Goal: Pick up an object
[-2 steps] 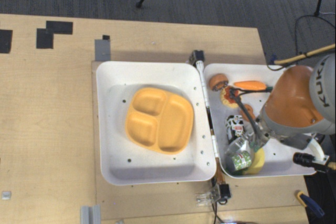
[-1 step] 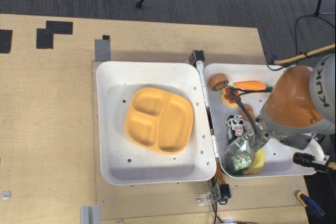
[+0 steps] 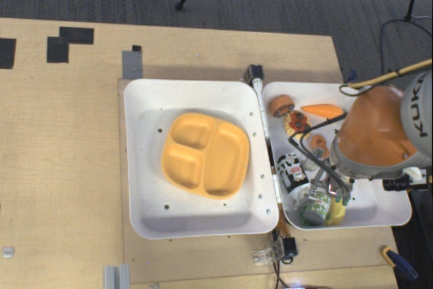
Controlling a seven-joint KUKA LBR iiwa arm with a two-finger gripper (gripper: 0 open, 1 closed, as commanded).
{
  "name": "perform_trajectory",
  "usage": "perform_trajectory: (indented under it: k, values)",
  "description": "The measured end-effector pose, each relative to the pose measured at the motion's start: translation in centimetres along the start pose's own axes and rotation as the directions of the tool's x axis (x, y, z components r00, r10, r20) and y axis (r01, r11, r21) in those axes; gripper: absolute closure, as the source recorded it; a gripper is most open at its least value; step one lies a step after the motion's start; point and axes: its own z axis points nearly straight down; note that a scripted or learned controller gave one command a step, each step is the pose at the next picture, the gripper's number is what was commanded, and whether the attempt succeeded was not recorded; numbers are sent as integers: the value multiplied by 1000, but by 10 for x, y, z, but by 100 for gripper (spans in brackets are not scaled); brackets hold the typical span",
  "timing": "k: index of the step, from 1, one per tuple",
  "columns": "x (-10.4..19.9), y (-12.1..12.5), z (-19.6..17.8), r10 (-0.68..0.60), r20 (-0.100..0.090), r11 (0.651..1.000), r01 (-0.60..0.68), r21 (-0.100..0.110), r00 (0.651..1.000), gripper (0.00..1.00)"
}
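My gripper hangs low over the front of the right bin, just above a cluster of small objects. Right under it lie a green and clear item and a yellow piece. A black and white toy sits to the gripper's left. Farther back lie an orange carrot-shaped piece, a brown and orange round toy, a small red and yellow figure and a small orange ring-like piece. The orange wrist band covers the bin's right half.
The left bin holds a yellow divided plate with three compartments. A metal divider runs between the bins. Black cables cross from the wrist over the right bin's middle. The wooden bench spreads to the left.
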Motion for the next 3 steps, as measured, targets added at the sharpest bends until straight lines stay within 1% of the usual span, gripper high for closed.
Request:
perform_trajectory:
  k: [1, 2, 3]
  values:
    - [-9, -2, 0, -444, -1, 896, 444, 6, 896, 0]
    - [-77, 23, 2, -464, -11, 886, 464, 5, 886, 0]
    - [-79, 26, -10, -462, -2, 887, 462, 4, 887, 100]
